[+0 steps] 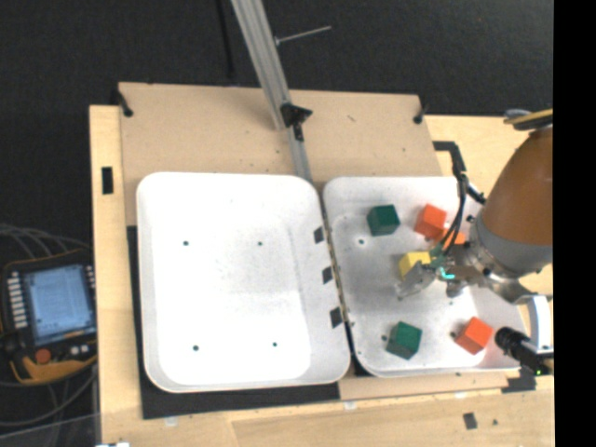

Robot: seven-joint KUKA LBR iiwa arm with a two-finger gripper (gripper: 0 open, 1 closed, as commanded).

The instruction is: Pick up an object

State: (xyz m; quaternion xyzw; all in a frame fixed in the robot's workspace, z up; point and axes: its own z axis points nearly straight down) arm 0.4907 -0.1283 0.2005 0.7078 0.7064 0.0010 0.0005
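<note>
A yellow block lies near the middle of the right bin, and the gripper sits right over it, its metal fingers reaching leftward so that the block's right side is hidden under the tool. Whether the block is truly between the fingers, or how far they stand apart, cannot be told from this slanted look. Around it lie four other blocks: a dark green block up and to the left, an orange block just above and close beside the wrist, a second green block below, and a second orange block toward the lower right corner. None touches the yellow one; the upper orange block is the nearest neighbour. The arm comes in from the right edge, its orange band broad above the grey wrist, bent low over the bin. The left bin sits beside the right one, both on the wooden bench. A grey pole slants down toward the gap between the bins, and a handheld screen lies off the bench at left.
</note>
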